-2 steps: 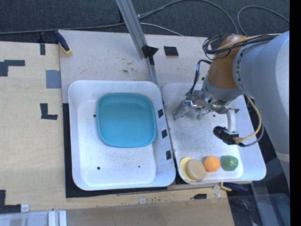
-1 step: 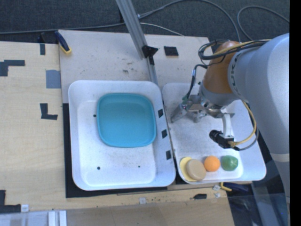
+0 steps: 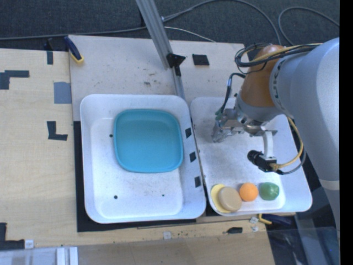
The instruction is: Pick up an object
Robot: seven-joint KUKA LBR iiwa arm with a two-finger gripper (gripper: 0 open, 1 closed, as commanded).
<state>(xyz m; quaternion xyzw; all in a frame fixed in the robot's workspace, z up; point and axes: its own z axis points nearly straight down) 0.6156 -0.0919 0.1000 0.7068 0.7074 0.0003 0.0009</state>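
From my remote desk, the gripper (image 3: 220, 130) hovers at centre-right over the right bin (image 3: 242, 159), its grip state impossible to tell, while the yellow (image 3: 227, 198), orange (image 3: 249, 192) and green (image 3: 269, 190) pieces cluster untouched along the bin's lower edge.

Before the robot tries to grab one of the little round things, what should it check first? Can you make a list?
1. Things to pick are there: ok. A tan disc, an orange ball and a green ball sit in a row at the near edge of the right bin.
2. Gripper is over the right bin: ok.
3. Gripper is above one of the three things: not ok, it hangs nearer the bin's far left part.
4. Fingers open: cannot tell.
5. Gripper is free of any load: cannot tell.
6. Blue plate is out of the way: ok, it lies in the left bin.
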